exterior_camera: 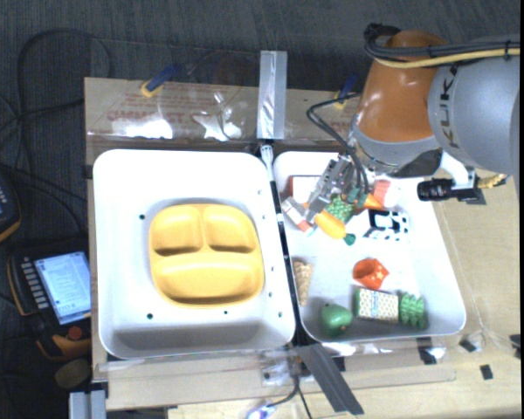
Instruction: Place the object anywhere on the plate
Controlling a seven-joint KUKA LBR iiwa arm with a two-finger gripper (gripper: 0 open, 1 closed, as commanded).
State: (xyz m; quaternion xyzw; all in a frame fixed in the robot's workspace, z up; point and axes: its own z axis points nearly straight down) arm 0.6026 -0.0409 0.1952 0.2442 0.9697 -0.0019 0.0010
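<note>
Carpet surrounds the bench point(113, 94) with its two bins. Nearest, in the right bin point(450, 308), lie a green fruit point(335, 319) and a green box point(387, 305), with a red piece point(369, 271) at twelve o'clock from them. Left bin point(113, 234) holds the yellow plate point(207, 253). Farther back, the gripper point(325, 201) hangs over a yellow-orange toy point(330, 225) at the right bin's ten o'clock; whether its fingers are spread or pinching, I cannot tell.

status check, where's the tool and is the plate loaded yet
Tool low in right bin, over toy pile. Yellow plate in left bin, nothing on it. Yellow toy beside tool.
</note>
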